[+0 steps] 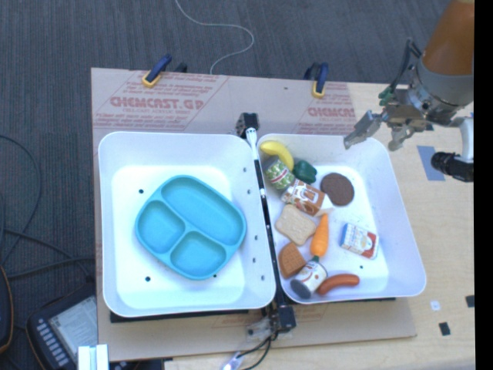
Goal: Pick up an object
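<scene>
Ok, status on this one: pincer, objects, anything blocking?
Pincer open, nothing between fingers, above right bin's far rim. Toy food piled there, carrot included, untouched. Nothing in the way.

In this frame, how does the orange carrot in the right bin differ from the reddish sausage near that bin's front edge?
The orange carrot is bright orange and tapered, while the reddish sausage is darker red-orange with rounded ends. The carrot lies roughly front to back near the bin's middle, beside the tan bread slice; the sausage lies nearly crosswise by the front wall of the right white bin. Both are small elongated toy foods lying flat, with the claw above the bin's far rim, away from both.
</scene>
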`<action>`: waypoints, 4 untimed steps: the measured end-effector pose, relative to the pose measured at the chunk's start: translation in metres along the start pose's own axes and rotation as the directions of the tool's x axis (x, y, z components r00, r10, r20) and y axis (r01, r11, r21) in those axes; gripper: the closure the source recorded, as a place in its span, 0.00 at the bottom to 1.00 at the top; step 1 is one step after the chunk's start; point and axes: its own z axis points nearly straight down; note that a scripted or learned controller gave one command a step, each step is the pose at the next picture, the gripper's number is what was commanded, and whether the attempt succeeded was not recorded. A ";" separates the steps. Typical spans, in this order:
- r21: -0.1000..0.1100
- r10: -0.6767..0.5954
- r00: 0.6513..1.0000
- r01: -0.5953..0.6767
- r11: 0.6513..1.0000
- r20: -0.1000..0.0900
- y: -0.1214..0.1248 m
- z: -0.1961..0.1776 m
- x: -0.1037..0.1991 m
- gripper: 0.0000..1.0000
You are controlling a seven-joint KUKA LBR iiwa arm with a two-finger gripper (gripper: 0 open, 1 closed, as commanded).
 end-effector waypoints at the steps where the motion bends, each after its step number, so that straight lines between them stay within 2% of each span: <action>1: -0.001 0.001 1.000 -0.001 1.000 0.000 0.007 0.165 0.017 0.00; 2: -0.021 0.002 1.000 -0.002 1.000 0.009 -0.025 0.186 0.041 0.00; 3: -0.022 0.002 1.000 -0.002 1.000 0.007 -0.024 0.177 0.041 1.00; 4: -0.003 -0.001 1.000 0.001 1.000 0.000 0.034 0.079 0.092 1.00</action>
